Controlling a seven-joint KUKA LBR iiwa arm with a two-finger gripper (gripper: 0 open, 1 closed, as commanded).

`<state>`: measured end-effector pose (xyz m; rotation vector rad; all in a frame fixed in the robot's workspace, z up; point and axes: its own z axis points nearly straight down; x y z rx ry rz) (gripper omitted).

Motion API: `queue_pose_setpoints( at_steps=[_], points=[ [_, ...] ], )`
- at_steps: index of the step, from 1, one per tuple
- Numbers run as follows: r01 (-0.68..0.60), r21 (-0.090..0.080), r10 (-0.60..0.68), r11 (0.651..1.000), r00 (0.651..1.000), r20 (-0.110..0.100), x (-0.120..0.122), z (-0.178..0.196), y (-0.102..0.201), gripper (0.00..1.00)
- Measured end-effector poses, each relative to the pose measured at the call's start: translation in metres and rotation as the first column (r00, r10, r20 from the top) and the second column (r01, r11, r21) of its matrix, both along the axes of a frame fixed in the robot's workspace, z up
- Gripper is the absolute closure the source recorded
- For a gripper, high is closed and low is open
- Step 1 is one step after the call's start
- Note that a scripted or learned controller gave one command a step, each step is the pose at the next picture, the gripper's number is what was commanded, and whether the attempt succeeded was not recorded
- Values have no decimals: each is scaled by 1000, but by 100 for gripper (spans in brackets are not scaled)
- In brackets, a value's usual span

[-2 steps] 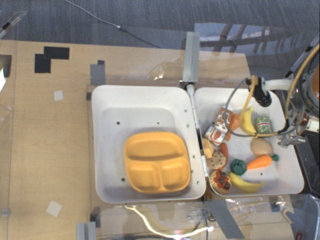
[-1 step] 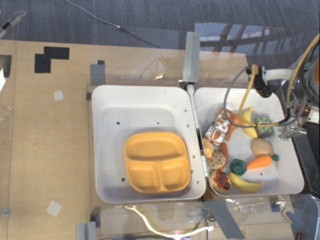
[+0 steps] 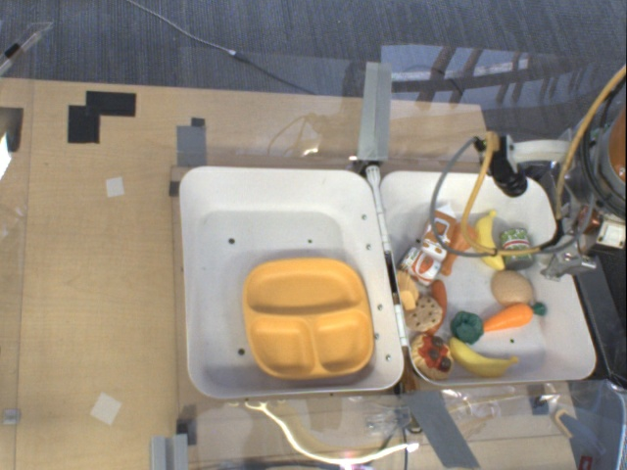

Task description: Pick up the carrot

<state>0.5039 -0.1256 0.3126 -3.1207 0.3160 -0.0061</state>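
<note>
While carrot (image 3: 509, 317) lies in right bin (image 3: 578, 346), gripper (image 3: 578, 255) apart above it

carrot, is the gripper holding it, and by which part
No. The carrot lies in the right bin beside a potato, with nothing gripping it. The arm is at the bin's right edge, away from it.

You have the tray (image 3: 309, 316) in the left bin (image 3: 211, 223). In the right bin's (image 3: 568, 355) front half, the carrot (image 3: 509, 317) sits behind a banana (image 3: 480, 359), near the right edge.
</note>
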Motion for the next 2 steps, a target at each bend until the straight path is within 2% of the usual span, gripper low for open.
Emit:
queue_pose_setpoints(
  at_steps=[1,2],
  points=[
    [0,0,0,1000,1000,-1,-6,-20,9,100],
    [-3,-7,3,1000,1000,8,5,-222,4,100]
  ],
)
